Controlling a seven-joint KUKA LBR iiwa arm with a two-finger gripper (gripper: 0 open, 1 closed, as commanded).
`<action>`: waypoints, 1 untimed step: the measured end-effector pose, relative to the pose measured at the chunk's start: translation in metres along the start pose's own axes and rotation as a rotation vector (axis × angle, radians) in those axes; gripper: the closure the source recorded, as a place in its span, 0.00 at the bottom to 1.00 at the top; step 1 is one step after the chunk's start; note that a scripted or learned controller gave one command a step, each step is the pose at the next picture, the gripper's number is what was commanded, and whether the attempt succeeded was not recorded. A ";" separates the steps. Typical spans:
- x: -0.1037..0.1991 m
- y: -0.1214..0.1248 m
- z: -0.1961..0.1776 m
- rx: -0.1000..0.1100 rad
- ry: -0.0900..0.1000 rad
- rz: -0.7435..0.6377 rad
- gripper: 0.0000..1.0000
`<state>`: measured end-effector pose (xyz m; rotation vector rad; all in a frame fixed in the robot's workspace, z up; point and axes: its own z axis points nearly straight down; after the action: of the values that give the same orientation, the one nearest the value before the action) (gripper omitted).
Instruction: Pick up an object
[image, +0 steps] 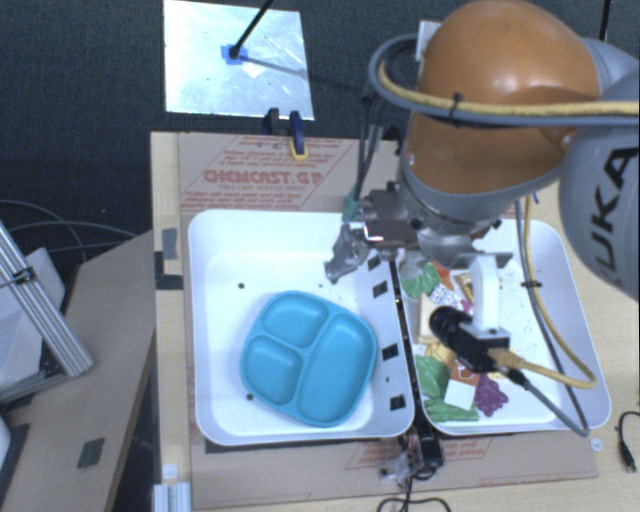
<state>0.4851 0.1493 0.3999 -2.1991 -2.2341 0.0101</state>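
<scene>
– Blue plate (308, 355) isn't picked up yet, right? It's lying flat in the left bin (225, 275), just to the view's left of the seam (399, 325) where the 2 bins meet.

– Yep, 0 progress as far as I can see. The gripper (343, 260) hangs over the far end of that bin, close to the seam on the plate's side, with nothing in it that I can make out. Can't tell from this angle if it's released or clenched. My guess is lowering, gripping and lifting are all left to do.

– Could it be after the small toys (488, 396) just across the seam instead?

– Maybe, they look untouched too.

– Any writing?

– Red "CHEMCAST GP" on the cardboard (265, 178) beyond the seam's far end, and "UKA" on the grey arm (610, 200).
</scene>
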 end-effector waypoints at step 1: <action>0.001 0.002 0.081 -0.003 -0.002 0.015 0.00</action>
<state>0.4859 0.1499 0.3188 -2.2181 -2.2199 0.0091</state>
